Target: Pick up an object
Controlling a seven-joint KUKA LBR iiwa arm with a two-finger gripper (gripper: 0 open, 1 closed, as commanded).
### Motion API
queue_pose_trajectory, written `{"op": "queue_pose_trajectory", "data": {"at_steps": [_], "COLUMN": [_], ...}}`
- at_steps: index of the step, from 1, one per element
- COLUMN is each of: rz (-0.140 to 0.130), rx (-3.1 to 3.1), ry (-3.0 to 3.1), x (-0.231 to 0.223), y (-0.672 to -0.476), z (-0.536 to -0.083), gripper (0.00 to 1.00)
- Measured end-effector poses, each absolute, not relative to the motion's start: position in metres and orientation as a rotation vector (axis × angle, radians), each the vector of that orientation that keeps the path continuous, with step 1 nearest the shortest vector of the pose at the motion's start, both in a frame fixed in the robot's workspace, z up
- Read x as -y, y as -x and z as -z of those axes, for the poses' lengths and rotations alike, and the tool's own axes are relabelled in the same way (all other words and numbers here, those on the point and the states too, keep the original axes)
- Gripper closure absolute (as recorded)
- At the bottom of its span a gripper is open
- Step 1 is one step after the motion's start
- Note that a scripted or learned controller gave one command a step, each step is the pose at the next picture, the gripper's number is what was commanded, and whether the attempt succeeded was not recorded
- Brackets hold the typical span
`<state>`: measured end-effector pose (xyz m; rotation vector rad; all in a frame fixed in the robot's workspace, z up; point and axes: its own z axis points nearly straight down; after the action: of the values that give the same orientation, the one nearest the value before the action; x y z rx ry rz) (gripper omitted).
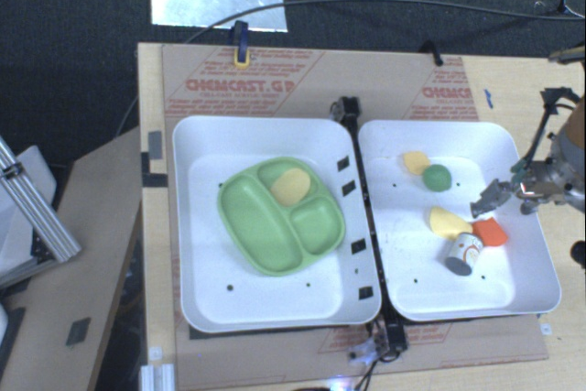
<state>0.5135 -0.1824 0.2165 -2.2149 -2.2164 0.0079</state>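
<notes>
Objects for the pick lie in both bins, and I take them from left to right. In the left white plastic bin [197, 197] there is a green divided plastic plate [265, 229] with a pale yellow rounded piece [291, 186] in its upper compartment. In the right white plastic bin [403, 293] there are 5 small things: a small yellow lump [416, 162] near the top, a green ball [437, 178] just beside it, a yellow lemon-shaped piece [449, 221] lower, a small tin can lying on its side [464, 254] just below that, and an orange block [492, 233] at the right of the can.

The gripper [487, 201] comes in from the right, low over the right bin. Its dark tip is just above the orange block and just to the right of the yellow lemon-shaped piece. I cannot tell from this view if the pincer is wide or narrow, and nothing is seen between its parts.

In my judgement the step in hand is the descent onto one object. To do it well, the arm should choose only 1 target, probably the orange block. It should centre over that block, away from the can and the lemon piece, because these 3 lie very close together. A straight descent is safer, as a push from the side could scatter them.
</notes>
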Motion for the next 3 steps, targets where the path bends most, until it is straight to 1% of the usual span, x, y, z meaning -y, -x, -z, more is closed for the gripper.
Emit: {"op": "queue_pose_trajectory", "data": {"at_steps": [1,2,3], "rz": [0.001,-0.002,-0.001], "rx": [2.227,2.222,2.222], "ry": [2.218,2.218,2.218], "x": [0.182,0.182,0.179], "y": [-0.516,-0.523,-0.524], "z": [-0.222,-0.162,-0.120], "gripper": [0.00,0.00,0.00]}}
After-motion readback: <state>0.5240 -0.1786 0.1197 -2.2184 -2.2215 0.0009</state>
